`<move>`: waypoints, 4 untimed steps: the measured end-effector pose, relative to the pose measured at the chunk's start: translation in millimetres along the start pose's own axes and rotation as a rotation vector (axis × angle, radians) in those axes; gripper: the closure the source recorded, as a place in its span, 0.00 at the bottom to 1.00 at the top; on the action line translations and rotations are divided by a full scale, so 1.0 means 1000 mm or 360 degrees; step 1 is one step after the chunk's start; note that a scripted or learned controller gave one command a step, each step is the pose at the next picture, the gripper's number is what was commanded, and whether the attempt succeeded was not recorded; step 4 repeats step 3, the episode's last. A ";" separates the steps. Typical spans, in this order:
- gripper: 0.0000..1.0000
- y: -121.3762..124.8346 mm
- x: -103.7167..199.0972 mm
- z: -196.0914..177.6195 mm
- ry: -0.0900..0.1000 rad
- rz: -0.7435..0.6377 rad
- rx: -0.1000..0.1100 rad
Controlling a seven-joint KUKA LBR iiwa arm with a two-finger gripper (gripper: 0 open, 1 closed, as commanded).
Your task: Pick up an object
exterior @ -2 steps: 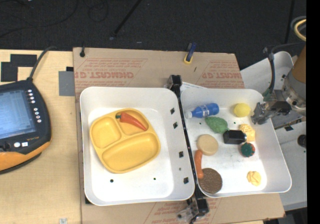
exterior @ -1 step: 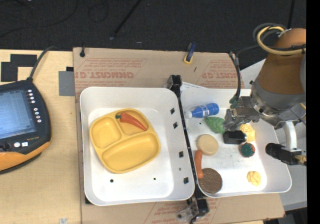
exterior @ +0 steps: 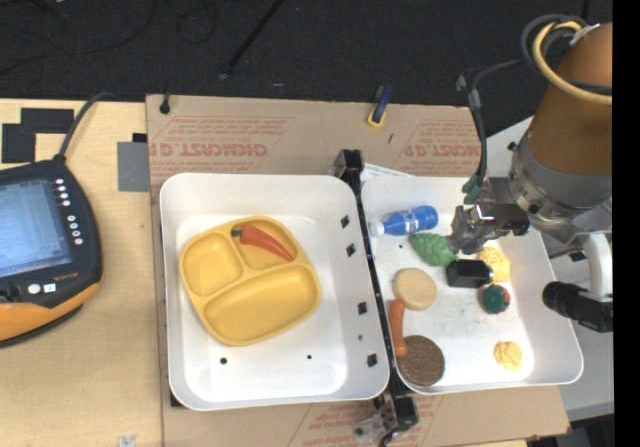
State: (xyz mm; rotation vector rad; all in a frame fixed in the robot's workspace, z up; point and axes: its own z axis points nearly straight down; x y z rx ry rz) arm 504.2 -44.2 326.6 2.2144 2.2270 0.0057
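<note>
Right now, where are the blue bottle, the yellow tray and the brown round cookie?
blue bottle [exterior: 409,221], camera view, middle of its body.
yellow tray [exterior: 262,297], camera view, floor of its large compartment.
brown round cookie [exterior: 422,359], camera view, centre of its top.

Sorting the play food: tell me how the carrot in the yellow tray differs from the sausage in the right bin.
The carrot is bright orange-red with a green top; the sausage is duller brown-orange, with no green. The carrot lies slanted in a compartment of the yellow tray; the sausage lies nearly upright along the right bin wall. Both are long and slim.
</note>
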 end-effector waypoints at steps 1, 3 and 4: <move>1.00 -0.029 0.043 -0.041 0.0000 0.0000 0.0003; 1.00 -0.027 0.098 -0.104 -0.0006 -0.0005 0.0014; 1.00 -0.027 0.098 -0.104 -0.0006 -0.0005 0.0014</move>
